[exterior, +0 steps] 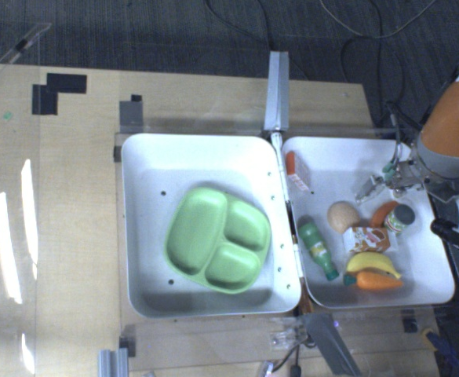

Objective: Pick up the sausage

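- Right bin [441, 289], near edge: carrot [378, 282] and banana [374, 265] are seen lying touching; a green bottle [317, 249] lies by the bin's left wall.
- Mid-bin: a brown packet [368, 239], an egg-like item [341, 216] and a small dark-lidded jar [400, 217] are clustered.
- Sausage [384, 213], taken to be the reddish-brown piece, sits tilted between the egg-like item and the jar, touching or just beside both.
- End effector [391, 177] is seen over the bin's far right part, just beyond the sausage; nothing is seen between the fingers [372, 185], which look parted.
- Step judged: approach, grasp not yet made.
- Next move: alignment over the sausage and a descent clear of the jar are needed.
- Left bin [135, 234] holds a green divided tray [218, 239].
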Controlling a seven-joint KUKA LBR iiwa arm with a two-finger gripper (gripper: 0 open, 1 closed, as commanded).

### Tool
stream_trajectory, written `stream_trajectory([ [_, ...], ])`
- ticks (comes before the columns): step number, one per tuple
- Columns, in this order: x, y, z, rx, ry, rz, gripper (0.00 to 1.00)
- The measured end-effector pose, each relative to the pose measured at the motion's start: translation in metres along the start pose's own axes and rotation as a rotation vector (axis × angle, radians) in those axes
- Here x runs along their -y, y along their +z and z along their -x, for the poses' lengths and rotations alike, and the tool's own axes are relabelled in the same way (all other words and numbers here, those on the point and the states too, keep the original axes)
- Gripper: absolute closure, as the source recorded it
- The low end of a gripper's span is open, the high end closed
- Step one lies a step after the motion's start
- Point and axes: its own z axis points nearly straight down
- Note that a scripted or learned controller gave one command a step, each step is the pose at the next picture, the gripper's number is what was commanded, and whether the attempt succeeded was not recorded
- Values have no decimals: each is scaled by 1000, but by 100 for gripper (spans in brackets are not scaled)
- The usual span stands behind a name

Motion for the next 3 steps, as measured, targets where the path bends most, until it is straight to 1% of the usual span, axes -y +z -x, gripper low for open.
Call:
stream_trajectory([
  [1,0,0,0,0,0,0,0],
  [2,18,12,-9,1,-26,-5,0],
  [3,36,11,-40,0,-56,-5,0],
])
